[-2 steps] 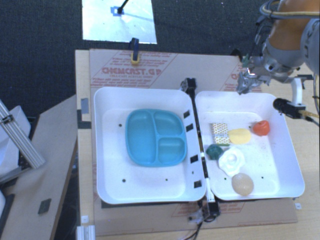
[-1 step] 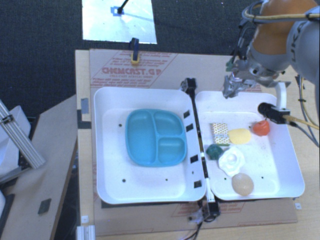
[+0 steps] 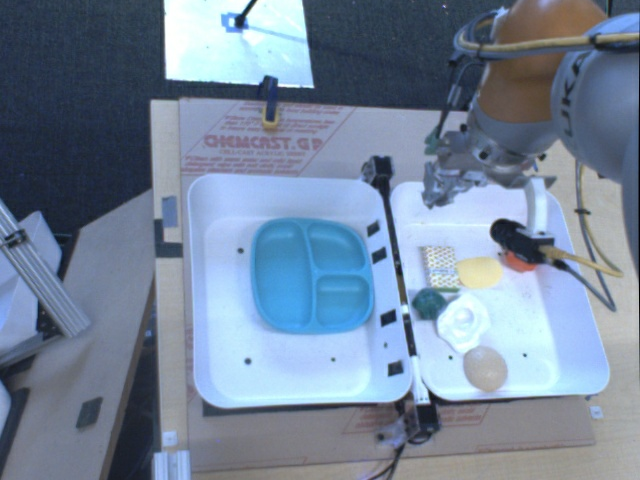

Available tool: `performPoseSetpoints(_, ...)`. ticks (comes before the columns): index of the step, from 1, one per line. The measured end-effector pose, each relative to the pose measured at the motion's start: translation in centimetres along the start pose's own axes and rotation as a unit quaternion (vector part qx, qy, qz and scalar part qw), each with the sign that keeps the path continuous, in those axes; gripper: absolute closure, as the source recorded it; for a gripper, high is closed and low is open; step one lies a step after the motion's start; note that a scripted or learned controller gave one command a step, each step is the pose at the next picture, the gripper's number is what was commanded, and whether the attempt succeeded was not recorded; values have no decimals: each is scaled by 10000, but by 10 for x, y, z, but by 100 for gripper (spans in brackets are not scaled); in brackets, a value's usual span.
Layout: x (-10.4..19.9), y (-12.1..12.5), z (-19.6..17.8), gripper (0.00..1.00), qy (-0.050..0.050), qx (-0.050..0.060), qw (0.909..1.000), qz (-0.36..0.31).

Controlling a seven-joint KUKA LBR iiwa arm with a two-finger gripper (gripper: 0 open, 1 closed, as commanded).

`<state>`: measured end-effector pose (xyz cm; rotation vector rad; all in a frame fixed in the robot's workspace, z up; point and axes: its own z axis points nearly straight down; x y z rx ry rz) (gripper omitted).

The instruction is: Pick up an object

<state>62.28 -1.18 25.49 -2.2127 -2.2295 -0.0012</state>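
I am logging surfaces. Two bins: left bin (image 3: pixel 215 298) and right bin (image 3: pixel 560 338) are showing as smooth white plastic, slightly glossy. The divided blue plate (image 3: pixel 308 273) is looking like smooth matt plastic. The bench board (image 3: pixel 265 140) is reading as brown cardboard with red print. The floor covering (image 3: pixel 80 78) is appearing as dark, rough carpet. The arm (image 3: pixel 540 48) is showing glossy orange and satin grey shell. The pale egg-like piece (image 3: pixel 485 367) is looking smooth.
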Motion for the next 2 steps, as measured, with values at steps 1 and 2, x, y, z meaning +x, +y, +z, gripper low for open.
performPoseSetpoints(1, 52, -25, 15, 100, 4, 9, 10000, -9)
performPoseSetpoints(2, 95, -49, 29, 100, 0, 12, 10000, -5)
